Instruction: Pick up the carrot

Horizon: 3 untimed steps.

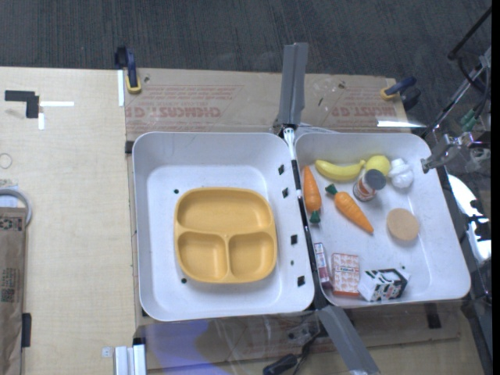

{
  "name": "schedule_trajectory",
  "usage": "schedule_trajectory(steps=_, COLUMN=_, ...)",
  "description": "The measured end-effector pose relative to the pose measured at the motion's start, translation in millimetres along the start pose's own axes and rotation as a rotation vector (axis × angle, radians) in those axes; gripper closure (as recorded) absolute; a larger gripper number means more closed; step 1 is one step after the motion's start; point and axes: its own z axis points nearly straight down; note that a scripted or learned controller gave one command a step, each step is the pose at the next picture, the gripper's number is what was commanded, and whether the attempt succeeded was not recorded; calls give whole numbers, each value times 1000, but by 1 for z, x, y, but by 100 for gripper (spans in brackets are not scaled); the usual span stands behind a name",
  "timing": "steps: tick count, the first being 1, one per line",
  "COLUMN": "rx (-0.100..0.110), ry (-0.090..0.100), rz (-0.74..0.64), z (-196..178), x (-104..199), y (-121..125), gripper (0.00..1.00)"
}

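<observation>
Camera view looked down at a slant on two shallow white bins set side by side on a bench. Two orange plastic carrots with green tops lay in the right bin (449,233). One carrot (353,212) rested diagonally near the bin's middle, leafy end toward the upper left. The second carrot (312,193) lay almost upright in the picture against the bin's left wall, green end at the bottom. Just above them sat a yellow plastic banana (338,169), touching a small yellow round fruit (378,163). A small jar with a grey lid (367,184) stood just below that fruit, and a white knobbly item (401,175) lay beside it to the right. A tan round disc (403,225) lay right of the middle carrot. Near the front wall were a red and white printed packet (345,272) and a black and white carton (384,284).

The left bin (148,225) held a yellow plastic plate with three compartments (226,234).

At the right edge, metal parts of the robot's gripper (457,143) hung over the right bin's far corner, well apart from both carrots; whether it was spread or closed could not be told.
</observation>
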Motion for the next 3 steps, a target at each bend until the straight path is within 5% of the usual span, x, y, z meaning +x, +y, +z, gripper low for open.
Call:
schedule_trajectory(steps=1, rx=0, ry=1, rz=-179, z=110, x=51, y=-10, gripper=0)
schedule_trajectory(steps=2, rx=0, ry=0, rz=-237, z=119, x=113, y=-21, gripper=0)
schedule_trajectory(steps=3, rx=-2, ry=0, rz=-385, z=190, x=102, y=-2, gripper=0)
